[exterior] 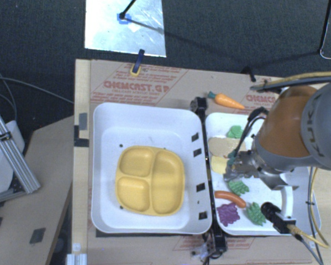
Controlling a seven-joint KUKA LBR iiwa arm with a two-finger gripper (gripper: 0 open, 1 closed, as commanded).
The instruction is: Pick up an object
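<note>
Dark carpet surrounds a bench topped with a printed cardboard sheet (140, 83), seen from above at a slant. Two shallow white bins sit side by side on it. My left bin (106, 148) holds a yellow divided plate (150, 180) with three compartments, lying flat near the bin's middle.

My right bin (216, 123) holds small toy foods. An orange sausage (230, 197) lies near the front, with a purple grape bunch (228, 214) just in front of it. A green leafy piece (255, 213) sits to the right of the grapes, and another green leafy piece (238, 187) lies just behind the sausage. A pale flat round piece (223, 145) rests toward the back, with a further green piece (235, 131) beyond it. A toy carrot (227, 101) lies outside the bin, on the cardboard behind its rim.

My arm (298, 130) comes in from the right, its grey body and orange band hanging over the right bin and hiding much of it. My gripper (234, 169) points down over the bin's left part, just above the green leafy piece behind the sausage. Whether my fingers are released or clenched, I cannot tell, and no object is visibly between them.
</note>
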